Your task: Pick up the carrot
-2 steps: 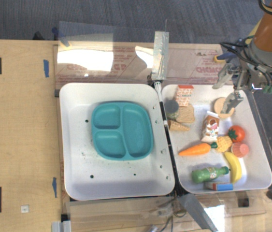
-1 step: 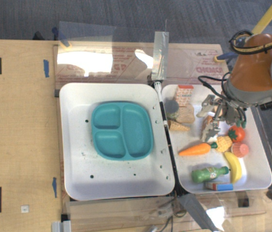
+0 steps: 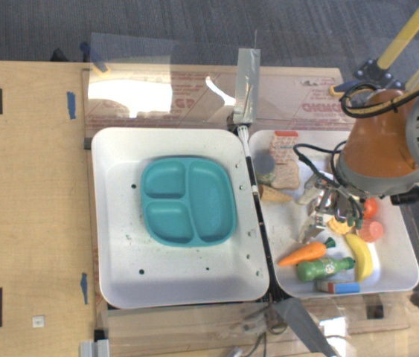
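Lying just below gripper (image 3: pixel 319 218): carrot (image 3: pixel 303 254) | finger state: cannot tell

A glossy plastic finish is seen on the teal plate (image 3: pixel 189 201); the carrot (image 3: pixel 303 253) looks smooth, probably plastic; the counter (image 3: pixel 23 199) appears matt wood.
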`<state>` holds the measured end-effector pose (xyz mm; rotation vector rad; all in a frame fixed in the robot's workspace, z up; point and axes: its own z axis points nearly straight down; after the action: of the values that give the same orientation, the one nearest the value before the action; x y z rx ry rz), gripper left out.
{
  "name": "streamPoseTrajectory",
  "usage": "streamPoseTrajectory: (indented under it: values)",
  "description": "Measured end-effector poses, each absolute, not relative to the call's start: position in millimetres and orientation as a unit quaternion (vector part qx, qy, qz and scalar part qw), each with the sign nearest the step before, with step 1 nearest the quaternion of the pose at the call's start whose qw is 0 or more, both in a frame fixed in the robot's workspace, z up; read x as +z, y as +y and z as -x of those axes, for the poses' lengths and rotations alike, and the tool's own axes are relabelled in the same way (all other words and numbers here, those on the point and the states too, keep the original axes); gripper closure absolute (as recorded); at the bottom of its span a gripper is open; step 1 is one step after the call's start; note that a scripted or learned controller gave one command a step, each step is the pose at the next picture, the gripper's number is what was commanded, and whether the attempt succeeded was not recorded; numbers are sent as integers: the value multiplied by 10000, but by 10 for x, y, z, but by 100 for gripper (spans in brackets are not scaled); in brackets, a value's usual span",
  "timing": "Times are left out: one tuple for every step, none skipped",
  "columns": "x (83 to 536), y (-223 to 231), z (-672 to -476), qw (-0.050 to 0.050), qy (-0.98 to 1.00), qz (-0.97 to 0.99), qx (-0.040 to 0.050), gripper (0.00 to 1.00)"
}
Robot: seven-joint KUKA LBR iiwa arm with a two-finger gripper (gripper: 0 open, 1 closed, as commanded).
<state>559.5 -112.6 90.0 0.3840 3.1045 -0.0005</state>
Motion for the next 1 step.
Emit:
streamPoseTrajectory:
  values:
    - [912, -1158, -4883, 126, 9923, -1235, 1, 0]
